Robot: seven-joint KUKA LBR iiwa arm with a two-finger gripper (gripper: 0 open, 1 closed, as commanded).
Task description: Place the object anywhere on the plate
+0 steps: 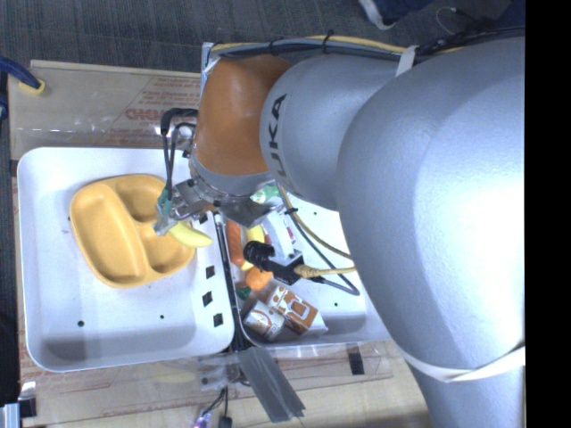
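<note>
A yellow divided plate (pixel 116 230) lies in the left bin (pixel 107 328), towards its back. My gripper (pixel 168 214) hangs over the plate's right rim, below the orange wrist band. A small yellow banana-shaped object (pixel 191 235) sits right at the gripper's tip, over the plate's right edge. The view does not show whether the gripper grips it or whether it rests on the rim. The arm hides the part of the plate under the wrist.
The right bin (pixel 343 324) holds several items, partly hidden by the arm: an orange carrot-like piece (pixel 235 239), a small orange ball (pixel 259 280), a brown box (pixel 291 311) and something green (pixel 265 194). The bins' shared wall (pixel 223 310) runs just right of the gripper.
</note>
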